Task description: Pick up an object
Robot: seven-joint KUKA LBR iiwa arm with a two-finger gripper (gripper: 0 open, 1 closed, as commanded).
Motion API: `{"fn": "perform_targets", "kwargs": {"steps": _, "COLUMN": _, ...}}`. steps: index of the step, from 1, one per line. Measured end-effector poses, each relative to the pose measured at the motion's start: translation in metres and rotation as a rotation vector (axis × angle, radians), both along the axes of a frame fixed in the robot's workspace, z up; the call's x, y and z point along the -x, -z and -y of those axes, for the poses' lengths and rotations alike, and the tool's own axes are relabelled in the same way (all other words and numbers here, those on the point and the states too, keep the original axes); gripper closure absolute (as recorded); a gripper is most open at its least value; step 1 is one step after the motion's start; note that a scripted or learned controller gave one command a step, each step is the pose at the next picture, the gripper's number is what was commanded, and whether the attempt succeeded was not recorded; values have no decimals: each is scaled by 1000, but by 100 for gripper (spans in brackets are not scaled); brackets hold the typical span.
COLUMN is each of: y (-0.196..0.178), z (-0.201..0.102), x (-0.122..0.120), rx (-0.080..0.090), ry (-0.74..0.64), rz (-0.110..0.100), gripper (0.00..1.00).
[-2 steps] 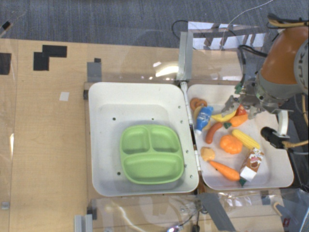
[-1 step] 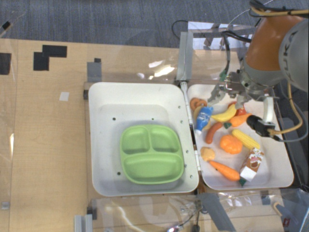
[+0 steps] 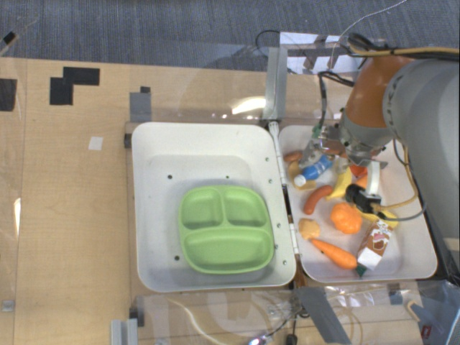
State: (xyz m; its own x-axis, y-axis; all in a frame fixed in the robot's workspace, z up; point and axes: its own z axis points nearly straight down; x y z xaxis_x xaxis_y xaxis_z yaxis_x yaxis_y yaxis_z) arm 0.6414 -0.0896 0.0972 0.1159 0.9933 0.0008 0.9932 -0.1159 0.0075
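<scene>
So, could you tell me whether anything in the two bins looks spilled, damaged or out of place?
Nothing stands out. The green plate lies flat in the left bin; the toy food is loosely jumbled in the right bin under the arm.

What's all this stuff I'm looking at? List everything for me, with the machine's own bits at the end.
Bins: 2, white, side by side; left bin, right bin.
Divided plate: 1, green, in left bin.
Carrot: 1, orange, right bin, front.
Orange fruit: 1, orange, right bin, middle.
Sausage: 1, reddish, right bin.
Small bottle: 1, brown and white, right bin.
Blue and white item: 1, right bin, back.
Arm: 1, grey with orange band, above right bin.
</scene>
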Motion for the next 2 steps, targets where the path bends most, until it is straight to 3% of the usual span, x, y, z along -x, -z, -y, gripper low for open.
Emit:
{"fn": "perform_targets", "kwargs": {"steps": 1, "y": -11, "z": -1, "x": -1, "rx": -1, "ry": -2, "rz": 3, "gripper": 100}}
{"fn": "perform_targets", "kwargs": {"steps": 2, "y": -90, "z": -64, "x": -24, "rx": -1, "ry": 74, "rz": -1, "gripper": 100}}
